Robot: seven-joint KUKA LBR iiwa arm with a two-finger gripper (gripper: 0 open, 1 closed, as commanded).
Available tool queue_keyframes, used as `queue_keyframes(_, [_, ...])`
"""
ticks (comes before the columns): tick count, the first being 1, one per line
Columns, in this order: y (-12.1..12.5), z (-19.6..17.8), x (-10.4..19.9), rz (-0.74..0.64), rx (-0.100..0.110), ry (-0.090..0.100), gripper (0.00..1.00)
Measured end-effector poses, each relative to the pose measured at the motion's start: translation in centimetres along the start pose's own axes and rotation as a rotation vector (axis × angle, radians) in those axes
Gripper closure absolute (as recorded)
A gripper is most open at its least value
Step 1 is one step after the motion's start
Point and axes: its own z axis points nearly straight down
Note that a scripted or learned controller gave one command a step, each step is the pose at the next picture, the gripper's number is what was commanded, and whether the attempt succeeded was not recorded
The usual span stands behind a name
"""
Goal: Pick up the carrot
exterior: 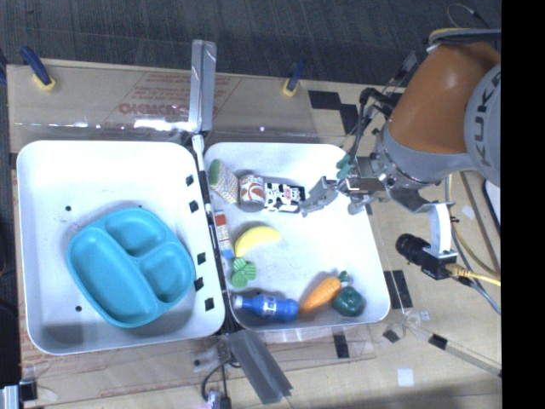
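Carrot (320, 292) lies at right bin's (368, 233) five o'clock; claw (317, 196) at one o'clock, holds nothing, opening unclear.

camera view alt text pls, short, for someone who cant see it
The carrot lies near the front of the right bin, with the arm's claw above that bin's back, apart from it. A blue divided plate sits in the left bin.

A wooden bench (409, 331) spans the frame, bearing two shallow white bins: the left bin (43, 254) at centre-left, the right bin (370, 254) just beside it.
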Motion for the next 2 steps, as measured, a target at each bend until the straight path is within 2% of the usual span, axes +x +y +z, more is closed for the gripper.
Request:
queue_keyframes(1, [-3.5,2.3,-6.9,-0.157,-0.003,-0.001,0.00])
queue_keyframes(2, [-4.0,1.1,-7.9,0.114,-0.004,-0.002,0.00])
